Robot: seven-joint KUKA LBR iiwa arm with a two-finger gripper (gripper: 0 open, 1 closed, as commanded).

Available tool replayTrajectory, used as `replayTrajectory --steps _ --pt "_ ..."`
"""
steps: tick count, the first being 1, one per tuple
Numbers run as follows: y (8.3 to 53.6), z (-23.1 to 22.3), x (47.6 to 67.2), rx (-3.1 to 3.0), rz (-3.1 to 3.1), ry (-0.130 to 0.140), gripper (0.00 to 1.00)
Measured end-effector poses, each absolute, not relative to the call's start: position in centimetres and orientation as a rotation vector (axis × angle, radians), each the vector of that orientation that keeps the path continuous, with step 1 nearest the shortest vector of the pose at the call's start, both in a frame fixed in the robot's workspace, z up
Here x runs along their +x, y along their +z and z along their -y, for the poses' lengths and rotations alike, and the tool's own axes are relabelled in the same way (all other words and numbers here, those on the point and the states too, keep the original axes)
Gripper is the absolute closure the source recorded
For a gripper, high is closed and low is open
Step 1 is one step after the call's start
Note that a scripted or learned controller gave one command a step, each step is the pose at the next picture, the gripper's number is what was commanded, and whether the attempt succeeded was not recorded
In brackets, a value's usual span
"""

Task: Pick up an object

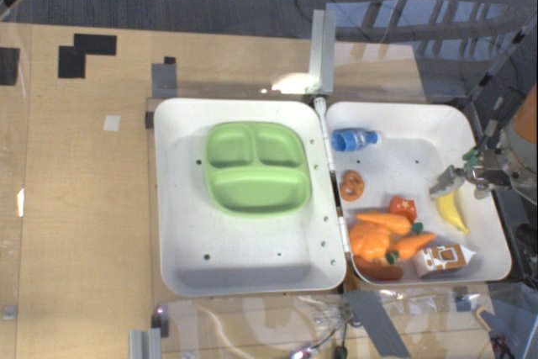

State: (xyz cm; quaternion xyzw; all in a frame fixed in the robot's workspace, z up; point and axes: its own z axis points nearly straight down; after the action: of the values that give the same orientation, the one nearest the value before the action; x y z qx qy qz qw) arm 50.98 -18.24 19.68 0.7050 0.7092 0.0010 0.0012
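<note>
Lying: banana (452,211), yellow, on the floor of the right bin (403,130), close to that bin's right wall.
Banana axis: long axis runs from upper left to lower right in the camera view, the lower tip curving toward the right wall.
Gripper (458,178): at the right bin's right side, just above the banana's upper end; one grey finger (443,181) slants down to the left.
Grip state: the fingers look parted, nothing seen between them; contact with the banana cannot be told.
Arm: enters over the right rim, an orange patch at the frame edge.
Right bin, others: blue bottle (353,139) on its side near the divider, pretzel (352,184) below it, red piece (403,207), orange vegetables (382,235), small carton (443,258) at the near wall.
Left bin (181,206): green divided tray (255,166), flat, three compartments.
</note>
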Motion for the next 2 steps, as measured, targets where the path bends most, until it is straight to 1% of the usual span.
replayTrajectory --steps 1,2 --pt "9.6 20.3 52.5 2.196 -2.238 0.006 0.00" --pt "10.7 20.3 52.7 2.195 -2.234 0.010 1.00"
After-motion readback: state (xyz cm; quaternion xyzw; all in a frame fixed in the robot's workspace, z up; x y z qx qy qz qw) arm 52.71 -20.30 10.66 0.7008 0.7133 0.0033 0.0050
